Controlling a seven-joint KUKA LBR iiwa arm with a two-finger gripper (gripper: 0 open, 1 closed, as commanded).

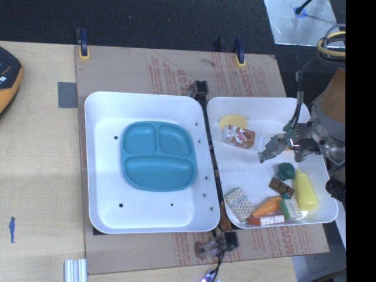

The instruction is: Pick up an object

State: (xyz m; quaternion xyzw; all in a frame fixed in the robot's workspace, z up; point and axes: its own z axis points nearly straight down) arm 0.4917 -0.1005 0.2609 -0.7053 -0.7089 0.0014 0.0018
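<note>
Camera view: gripper (271,150) hovers over the middle of the right bin (258,106), reaching in from the right. Jaws look slightly apart, nothing between them. Nearest items: red-and-white packet (238,137) with a yellow piece (233,121) behind it, up-left of the jaws; dark green lump (286,170) just below-right. Further down: yellow bottle (305,190), smooth plastic; brown block (281,187); orange carrot (267,206), tapered; patterned pouch (239,202); red-and-white stick (265,220). Left bin (100,110) holds a blue sectioned plate (157,155), glossy, three compartments.
</note>
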